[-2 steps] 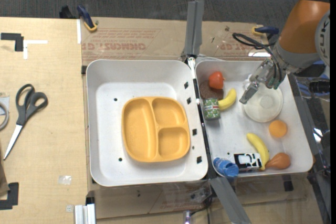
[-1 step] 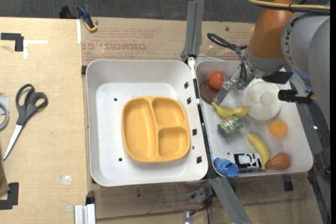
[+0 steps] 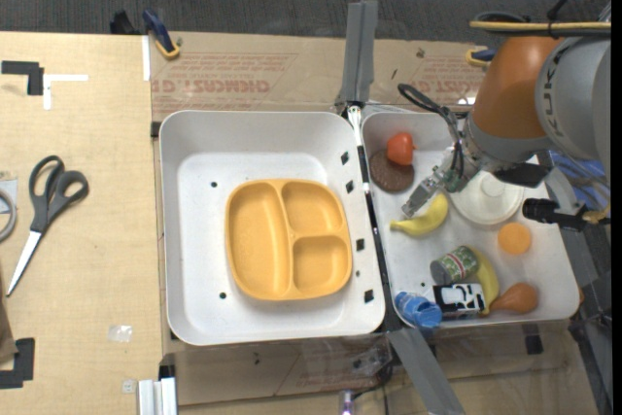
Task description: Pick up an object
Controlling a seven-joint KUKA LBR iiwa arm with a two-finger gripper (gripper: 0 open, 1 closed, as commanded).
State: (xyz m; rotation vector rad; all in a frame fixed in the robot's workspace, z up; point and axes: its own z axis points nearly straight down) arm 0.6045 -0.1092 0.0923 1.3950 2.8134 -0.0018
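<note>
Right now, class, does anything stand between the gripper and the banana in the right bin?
Nothing visible does. The gripper hangs just above the banana at its upper edge, with the brown disc and tomato off to the side.

Yellow divided tray (image 3: 289, 239) in left bin (image 3: 185, 238), scissors (image 3: 44, 209) on bench (image 3: 78, 306), cardboard (image 3: 253, 78) behind bins
</note>
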